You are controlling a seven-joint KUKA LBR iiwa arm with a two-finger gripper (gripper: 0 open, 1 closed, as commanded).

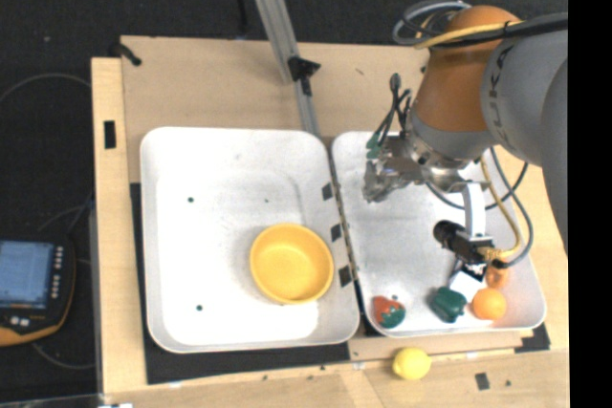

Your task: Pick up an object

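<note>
My gripper (381, 182) hangs over the upper left part of the right bin (402, 234), near the divider between the bins. Nothing shows between its fingers. Along the right bin's front edge lie a red and green object (387, 310), a dark green object (447, 304) and an orange ball (490, 304). A smaller orange piece (495, 277) sits just above the ball. A yellow bowl (291, 263) rests in the left bin (191, 205), toward its lower right.
A yellow ball (411, 363) lies on the bench outside the bins, in front of the right bin. A metal pole (277, 14) slants down from the top to the bins' back edge. A black part with cables (459, 239) hangs over the right bin.
</note>
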